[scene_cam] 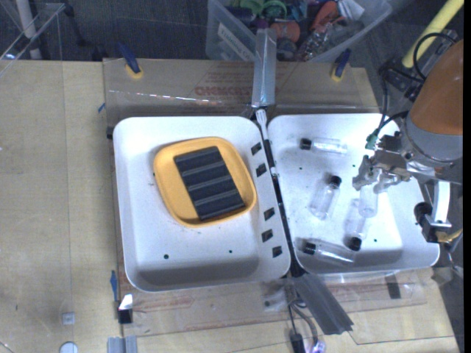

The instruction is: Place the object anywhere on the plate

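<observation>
hand: over right bin, grip state unclear | clear vials scattered below | yellow plate: left bin

This looks like a robotics lab: a pale wooden tabletop carries two white bins clamped side by side, cables trail below, and a clear tub of mixed toys waits behind.
</observation>
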Available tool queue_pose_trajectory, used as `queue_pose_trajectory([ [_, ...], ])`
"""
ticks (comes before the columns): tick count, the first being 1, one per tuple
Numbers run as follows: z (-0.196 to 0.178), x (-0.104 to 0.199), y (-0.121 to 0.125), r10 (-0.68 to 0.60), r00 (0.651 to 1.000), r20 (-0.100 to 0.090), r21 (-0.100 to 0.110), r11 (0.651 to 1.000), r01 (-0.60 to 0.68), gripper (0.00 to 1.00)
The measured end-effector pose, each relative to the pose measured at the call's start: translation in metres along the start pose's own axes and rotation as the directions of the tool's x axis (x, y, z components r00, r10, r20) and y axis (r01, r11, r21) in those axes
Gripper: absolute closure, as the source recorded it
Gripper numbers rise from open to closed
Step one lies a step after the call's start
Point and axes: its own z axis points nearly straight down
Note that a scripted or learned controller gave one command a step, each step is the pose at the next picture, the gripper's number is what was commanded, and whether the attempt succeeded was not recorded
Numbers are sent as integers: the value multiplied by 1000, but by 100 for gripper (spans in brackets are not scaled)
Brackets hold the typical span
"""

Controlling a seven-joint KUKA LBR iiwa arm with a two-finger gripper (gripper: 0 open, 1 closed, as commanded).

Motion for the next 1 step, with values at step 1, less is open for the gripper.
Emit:
queue_pose_trajectory([
  [1,0,0,0,0,1000,0,0,1000,0,0],
])
